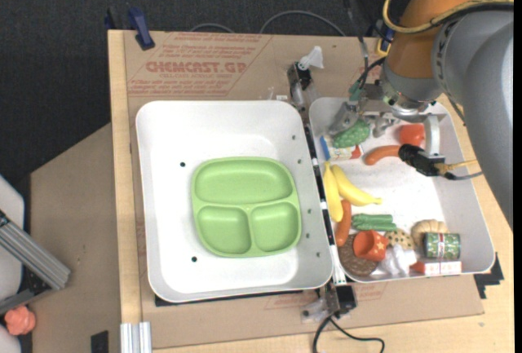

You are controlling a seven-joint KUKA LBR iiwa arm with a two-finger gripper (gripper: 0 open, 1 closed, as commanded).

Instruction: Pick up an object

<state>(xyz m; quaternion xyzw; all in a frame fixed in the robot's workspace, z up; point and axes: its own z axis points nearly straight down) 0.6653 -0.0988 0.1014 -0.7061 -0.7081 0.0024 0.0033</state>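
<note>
- Bench [196, 66]: brown board surface bearing two shallow white bins side by side.
- Left bin [163, 139]: holds one green divided tray [245, 206], lying flat near the bin's centre, with one long compartment above two smaller ones.
- Right bin [457, 205]: holds a crowd of small items, most of them gathered along its left wall and near edge.
- Arm [457, 25]: grey with an orange band, reaching in from the right and standing over the far end of the right bin.
- Gripper [367, 116]: low over the far left corner of the right bin. Whether the fingers are parted or closed cannot be told; the wrist body hides them, and nothing can be confirmed as held.
- Green leafy item [352, 134]: directly beneath the gripper, touching or just beside it; contact cannot be confirmed.
- Red item [412, 134] and orange sausage-shaped item [382, 154]: just beside the gripper, on the bin floor.
- Bananas [342, 188]: yellow, lying against the left wall, mid-bin.
- Green pod-like item [373, 222]: just below the bananas.
- Red cup [369, 244], small can [441, 245]: near the bin's front edge, well apart from the gripper.
</note>
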